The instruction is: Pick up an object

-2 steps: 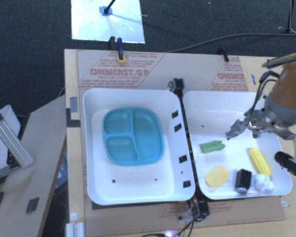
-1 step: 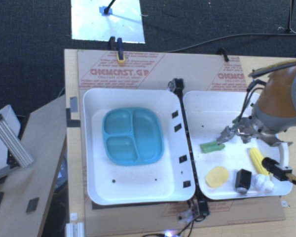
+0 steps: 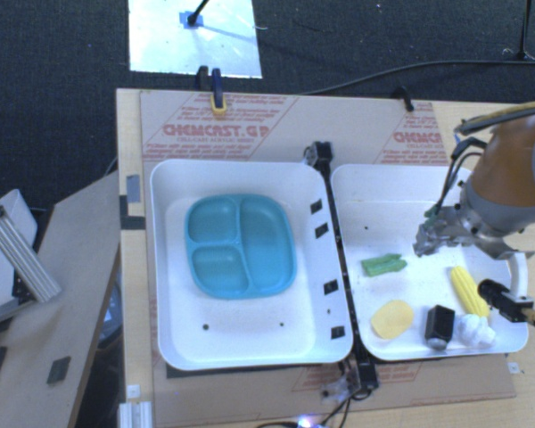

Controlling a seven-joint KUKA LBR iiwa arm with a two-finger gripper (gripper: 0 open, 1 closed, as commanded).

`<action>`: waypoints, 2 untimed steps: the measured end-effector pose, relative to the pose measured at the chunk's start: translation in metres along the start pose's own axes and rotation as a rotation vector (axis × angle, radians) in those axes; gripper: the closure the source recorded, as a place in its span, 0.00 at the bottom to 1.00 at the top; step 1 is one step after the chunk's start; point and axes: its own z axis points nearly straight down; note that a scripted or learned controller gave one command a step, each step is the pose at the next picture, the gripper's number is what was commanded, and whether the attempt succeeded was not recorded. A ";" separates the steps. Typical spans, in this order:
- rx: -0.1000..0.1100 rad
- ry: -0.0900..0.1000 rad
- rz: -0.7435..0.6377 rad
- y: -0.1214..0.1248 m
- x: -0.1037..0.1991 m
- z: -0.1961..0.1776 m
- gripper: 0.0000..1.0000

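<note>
My gripper [image 3: 431, 239] hangs over the right bin [image 3: 383, 190], near its middle. Just below and to its left a green flat piece [image 3: 382, 264] lies on the bin floor, apart from the gripper. A yellow corn cob [image 3: 467, 291] lies to the lower right of the gripper. A pale yellow round disc [image 3: 392, 319], a small black block [image 3: 440, 325] and a white lumpy object [image 3: 475, 332] rest along the bin's front edge. I see nothing between the gripper's tips.
The left bin [image 3: 174, 328] holds a blue divided plate [image 3: 241, 245]. A black ridge with clips [image 3: 330, 257] separates the two bins. The arm [image 3: 508, 176] comes in from the right above the right bin's far side.
</note>
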 end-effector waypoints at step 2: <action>-0.004 -0.001 -0.004 0.007 -0.017 -0.096 1.00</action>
